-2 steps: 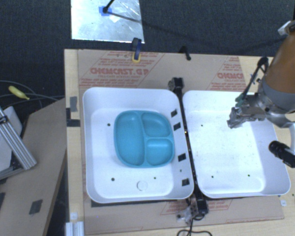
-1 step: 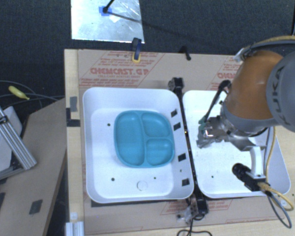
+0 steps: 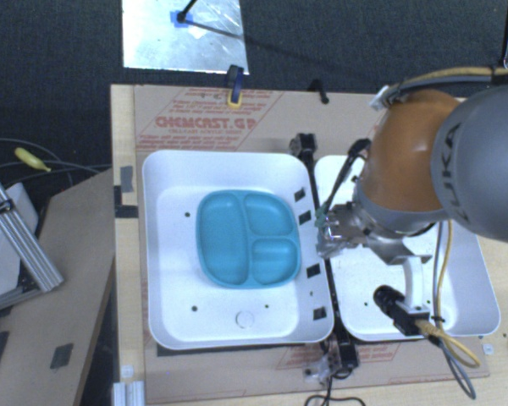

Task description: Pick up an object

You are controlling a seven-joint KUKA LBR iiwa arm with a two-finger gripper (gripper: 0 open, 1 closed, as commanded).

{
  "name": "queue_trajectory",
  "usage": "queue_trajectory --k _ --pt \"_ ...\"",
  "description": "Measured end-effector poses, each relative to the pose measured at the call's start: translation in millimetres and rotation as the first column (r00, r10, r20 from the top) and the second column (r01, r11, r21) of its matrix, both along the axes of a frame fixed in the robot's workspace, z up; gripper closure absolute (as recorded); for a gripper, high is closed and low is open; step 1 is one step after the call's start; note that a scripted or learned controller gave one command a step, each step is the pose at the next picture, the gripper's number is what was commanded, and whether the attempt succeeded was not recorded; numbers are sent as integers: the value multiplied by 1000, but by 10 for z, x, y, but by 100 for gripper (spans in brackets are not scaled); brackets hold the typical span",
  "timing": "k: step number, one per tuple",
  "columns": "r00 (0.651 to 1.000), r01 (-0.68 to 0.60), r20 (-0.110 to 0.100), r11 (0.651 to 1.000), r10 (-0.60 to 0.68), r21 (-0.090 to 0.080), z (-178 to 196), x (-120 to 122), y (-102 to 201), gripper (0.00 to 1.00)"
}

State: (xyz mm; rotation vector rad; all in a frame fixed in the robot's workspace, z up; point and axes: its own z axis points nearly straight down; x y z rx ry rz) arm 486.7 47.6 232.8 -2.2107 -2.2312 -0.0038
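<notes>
A blue divided plate point(image 3: 244, 237) lies in the middle of the left white bin point(image 3: 173, 184). The arm's grey body and orange band point(image 3: 411, 155) hang over the right white bin point(image 3: 466, 303). My gripper point(image 3: 332, 237) hangs at the right bin's left wall, close to the divide between the bins and just right of the plate. Its fingertips are hidden by the wrist hardware. No object shows between them.
A small round mark or disc point(image 3: 245, 318) sits near the left bin's front wall. Black clips point(image 3: 305, 145) line the seam between the bins. A black fitting with a yellow cable point(image 3: 402, 309) lies over the right bin's front. The bench is brown cardboard point(image 3: 207, 117).
</notes>
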Motion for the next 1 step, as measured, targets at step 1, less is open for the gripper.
queue_trajectory --k 1 --pt "1000 -3 12 1000 3 4 1121 9 708 100"
